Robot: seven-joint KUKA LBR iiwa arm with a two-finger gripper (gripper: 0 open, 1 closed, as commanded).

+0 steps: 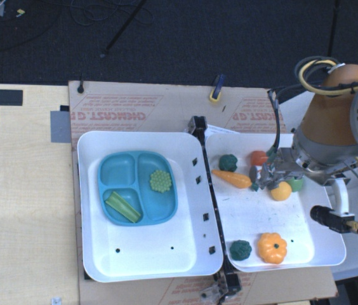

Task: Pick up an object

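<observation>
My gripper [263, 176] hangs low over the right bin [255, 218], in its upper middle. Just to its left lies an orange carrot [232, 178], whose right end reaches the fingertips. A yellow lemon-like piece [281, 192] sits just right of the gripper, with a small green piece [296, 184] beside it. A red tomato [258, 158] lies behind the gripper and a dark green broccoli [228, 162] sits further left. Near the bin's front edge are a second broccoli [240, 250] and an orange pumpkin [272, 247].
The left bin [103, 246] holds a blue divided plate [117, 170] with a green grape cluster [160, 181] and a green celery-like stick [122, 206]. A black clamp ridge [207, 196] joins the two bins. A black fixture [332, 218] sticks out at the right bin's right edge.
</observation>
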